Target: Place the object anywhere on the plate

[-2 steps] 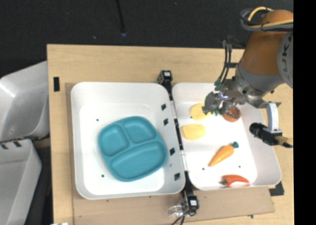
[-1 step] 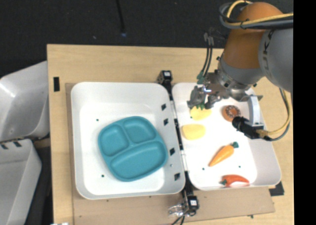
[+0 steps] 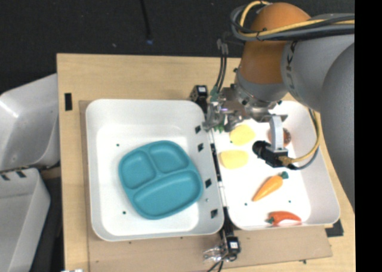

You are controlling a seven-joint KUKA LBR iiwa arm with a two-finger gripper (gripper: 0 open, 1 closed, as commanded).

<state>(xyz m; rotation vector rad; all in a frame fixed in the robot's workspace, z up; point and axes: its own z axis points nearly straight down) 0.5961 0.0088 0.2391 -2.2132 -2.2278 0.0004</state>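
Bright, even light from above washes out the white bins; shadows are faint. Twelve o'clock is dark. Detail is slightly soft throughout.

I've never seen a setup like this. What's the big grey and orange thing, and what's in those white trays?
That is a robot arm, reaching in from the right. One camera fixed above the bench looks down at a slant. The left bin holds a blue divided plate. The right bin holds two yellow pieces, a carrot and a red-and-white item. The gripper hangs over the right bin's upper left corner; whether it holds anything cannot be told.
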